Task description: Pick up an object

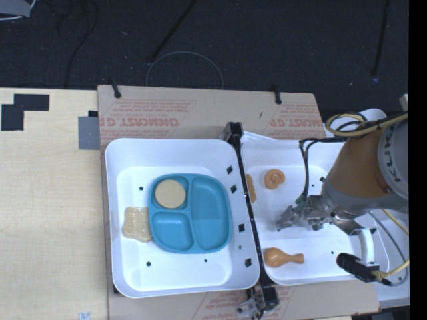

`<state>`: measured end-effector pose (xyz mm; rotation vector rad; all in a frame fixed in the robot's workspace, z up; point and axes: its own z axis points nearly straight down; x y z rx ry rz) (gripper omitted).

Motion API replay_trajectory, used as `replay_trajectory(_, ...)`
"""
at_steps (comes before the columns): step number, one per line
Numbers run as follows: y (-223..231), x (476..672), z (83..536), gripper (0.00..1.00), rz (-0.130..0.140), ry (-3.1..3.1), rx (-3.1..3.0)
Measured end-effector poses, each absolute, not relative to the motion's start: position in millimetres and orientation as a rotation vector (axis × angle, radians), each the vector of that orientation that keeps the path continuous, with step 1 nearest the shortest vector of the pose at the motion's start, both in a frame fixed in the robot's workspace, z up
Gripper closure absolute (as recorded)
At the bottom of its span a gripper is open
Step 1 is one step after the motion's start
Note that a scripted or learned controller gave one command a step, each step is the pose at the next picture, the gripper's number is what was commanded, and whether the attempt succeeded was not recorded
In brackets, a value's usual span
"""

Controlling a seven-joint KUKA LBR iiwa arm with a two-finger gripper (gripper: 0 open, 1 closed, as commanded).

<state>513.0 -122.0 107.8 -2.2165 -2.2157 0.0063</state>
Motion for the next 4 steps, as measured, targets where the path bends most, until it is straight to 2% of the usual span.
replay_trajectory(1, -123.9, 513.3, 120.7, 1.0, 0.004, -2.208, -2.226)
replay_trajectory(3, -119.8, 523.5, 221.8, 1.0, -0.003, -2.225, -2.221)
replay_trajectory(4, -120.8, 523.8, 242.3, 1.0, 0.0, -2.222, -2.22)
